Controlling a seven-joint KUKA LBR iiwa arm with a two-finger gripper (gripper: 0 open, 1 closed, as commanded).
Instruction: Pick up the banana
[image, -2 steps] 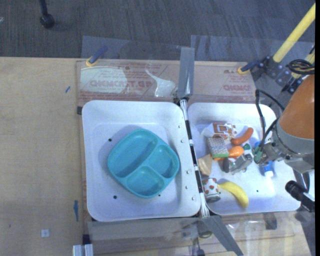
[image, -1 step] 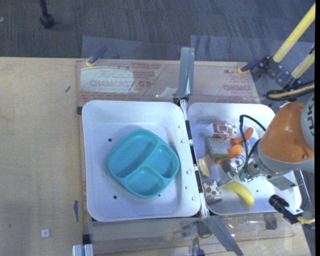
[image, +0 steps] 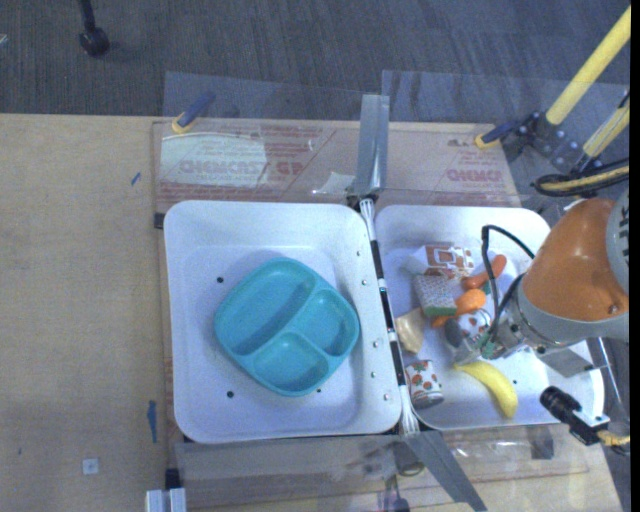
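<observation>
Near the front edge of the right bin (image: 570, 420), the banana (image: 493, 383) lies flat on the white floor, just below the gripper (image: 472, 338), whose tip hangs over the clutter and sits close above the fruit's upper end; whether it is open or closed cannot be told. Beside them lie a small printed can (image: 425, 381), an orange carrot (image: 478, 290) and a carton (image: 447, 260), while the left bin (image: 190, 300) holds a teal divided plate (image: 287, 326)
</observation>
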